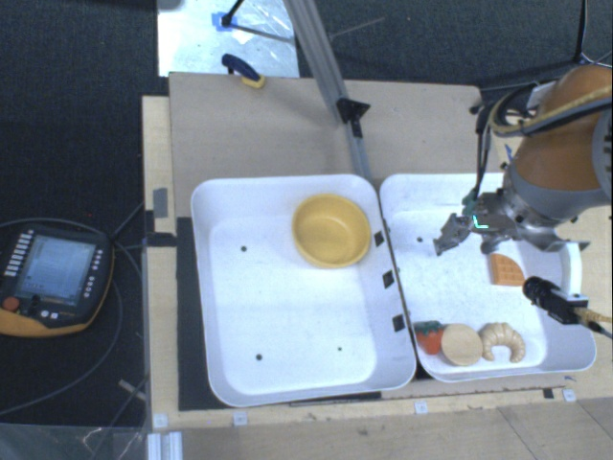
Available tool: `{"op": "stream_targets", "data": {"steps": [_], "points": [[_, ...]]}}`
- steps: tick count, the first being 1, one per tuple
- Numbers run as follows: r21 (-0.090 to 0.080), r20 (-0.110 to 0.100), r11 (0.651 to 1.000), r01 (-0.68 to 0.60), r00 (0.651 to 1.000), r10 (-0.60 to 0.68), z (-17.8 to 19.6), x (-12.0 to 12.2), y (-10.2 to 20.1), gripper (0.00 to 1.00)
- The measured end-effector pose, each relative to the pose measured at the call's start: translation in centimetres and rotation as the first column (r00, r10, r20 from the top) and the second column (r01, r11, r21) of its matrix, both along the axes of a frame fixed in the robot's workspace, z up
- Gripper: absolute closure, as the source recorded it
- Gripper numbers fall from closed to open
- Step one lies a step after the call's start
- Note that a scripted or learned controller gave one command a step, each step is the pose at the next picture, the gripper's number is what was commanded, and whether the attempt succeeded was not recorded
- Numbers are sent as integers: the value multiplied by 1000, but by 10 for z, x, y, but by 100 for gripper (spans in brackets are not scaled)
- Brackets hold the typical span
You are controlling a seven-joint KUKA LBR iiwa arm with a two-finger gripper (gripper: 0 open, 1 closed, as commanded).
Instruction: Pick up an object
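Note:
My gripper (468,245) hangs open over the middle of the right bin (418,197), with nothing between its fingers. An orange wedge-shaped piece (507,270) lies just to the right of and below the gripper, partly under the wrist. Along the right bin's front edge lie a small red item (428,336), a round tan disc (461,344) and a croissant-shaped piece (505,341). A yellow bowl (331,230) sits upright in the back right part of the left bin (222,353).
The arm's grey and orange body (565,132) covers the right bin's back right corner. A black fitting (550,298) sticks out over the bin's right side. A metal pole (326,60) slants over the board behind the bins. A control pendant (53,276) lies on the floor at left.

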State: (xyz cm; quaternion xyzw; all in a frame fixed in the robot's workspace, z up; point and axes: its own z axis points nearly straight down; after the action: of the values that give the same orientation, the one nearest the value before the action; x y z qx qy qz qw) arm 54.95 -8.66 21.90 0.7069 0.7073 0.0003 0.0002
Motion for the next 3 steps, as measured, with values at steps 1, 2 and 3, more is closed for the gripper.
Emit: {"op": "stream_targets", "data": {"steps": [1, 2, 3], "points": [[0, 0, 1000, 0, 1000, 0, 0, 0, 0, 0], [0, -4, 1000, 1, 1000, -1, -53, 1, -10, 0], [0, -5, 1000, 1, 1000, -1, -113, -5, -12, 0]]}}
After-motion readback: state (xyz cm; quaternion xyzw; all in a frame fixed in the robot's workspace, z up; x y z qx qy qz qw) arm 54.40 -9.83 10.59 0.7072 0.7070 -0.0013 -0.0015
